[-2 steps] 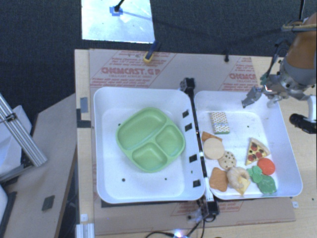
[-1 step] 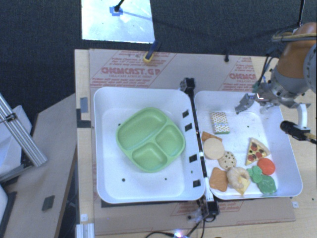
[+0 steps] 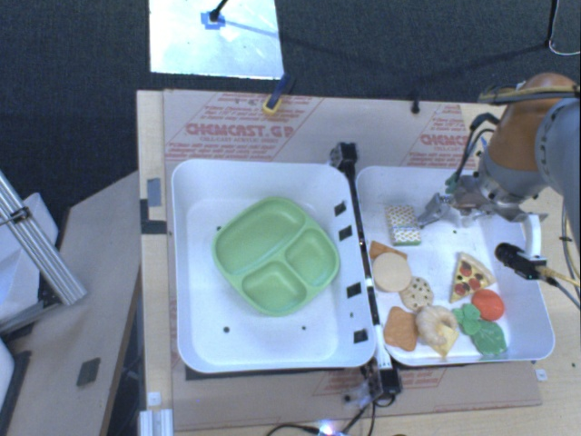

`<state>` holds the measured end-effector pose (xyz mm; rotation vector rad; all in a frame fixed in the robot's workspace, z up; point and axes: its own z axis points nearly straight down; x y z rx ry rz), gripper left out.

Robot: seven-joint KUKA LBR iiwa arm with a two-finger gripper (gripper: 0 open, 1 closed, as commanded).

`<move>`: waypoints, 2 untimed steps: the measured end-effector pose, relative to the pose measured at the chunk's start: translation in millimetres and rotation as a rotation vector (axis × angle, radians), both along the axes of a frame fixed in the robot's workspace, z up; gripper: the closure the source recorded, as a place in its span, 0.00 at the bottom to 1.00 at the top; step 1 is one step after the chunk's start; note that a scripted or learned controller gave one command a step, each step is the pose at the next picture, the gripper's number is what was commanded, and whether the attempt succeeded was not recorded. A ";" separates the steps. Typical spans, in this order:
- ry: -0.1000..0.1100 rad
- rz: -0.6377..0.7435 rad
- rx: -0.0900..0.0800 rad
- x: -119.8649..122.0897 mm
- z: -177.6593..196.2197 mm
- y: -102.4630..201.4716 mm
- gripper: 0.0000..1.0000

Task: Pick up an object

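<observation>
Camera view is showing, nearest the lens, the right bin (image 3: pixel 543 334) holding eight play-food pieces: one green leafy piece (image 3: pixel 481 329), one red tomato (image 3: pixel 488 303), one pale pastry (image 3: pixel 438 326), one orange nugget (image 3: pixel 400 329), one speckled cookie (image 3: pixel 418 292), one round tan slice (image 3: pixel 392 272), one pizza slice (image 3: pixel 470 277), and, farther back, one patterned wafer block (image 3: pixel 403 223). The left bin (image 3: pixel 195 334) is carrying one green divided plate (image 3: pixel 275 254). Both bins are sitting on a cardboard sheet (image 3: pixel 236 130) over a wooden bench (image 3: pixel 91 262). The gripper (image 3: pixel 434 211) is hanging just beside the wafer block, gripping nothing; whether its jaws are spread I cannot tell. Beyond, dark carpet (image 3: pixel 73 53) is bearing one pale square panel (image 3: pixel 214 25).
</observation>
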<state>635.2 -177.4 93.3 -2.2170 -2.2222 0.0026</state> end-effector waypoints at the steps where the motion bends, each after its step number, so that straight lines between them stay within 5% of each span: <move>1: -0.004 0.001 -0.001 1.0 -8.4 0.8 0.00; 2: -0.009 0.002 -0.002 2.4 3.6 0.5 1.00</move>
